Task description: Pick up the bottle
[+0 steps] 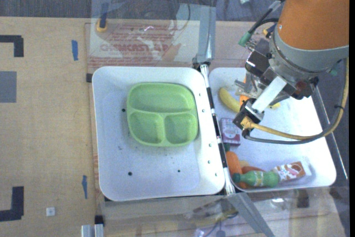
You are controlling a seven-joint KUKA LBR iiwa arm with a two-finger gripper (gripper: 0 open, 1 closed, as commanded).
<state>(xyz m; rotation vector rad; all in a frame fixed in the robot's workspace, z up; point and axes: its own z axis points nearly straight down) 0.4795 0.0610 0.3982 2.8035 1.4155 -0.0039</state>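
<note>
Camera view, nearest first: a plastic bottle with a green end and a red-and-white label lies on its side along the front wall of the right-hand white bin. Touching its green end is an orange carrot. Farther back against the left wall lies a small dark red packet, then a yellow banana. The gripper hangs just beside the banana, well apart from the bottle; whether it is spread or closed cannot be told. A green three-compartment plate sits in the left-hand white bin.
</note>
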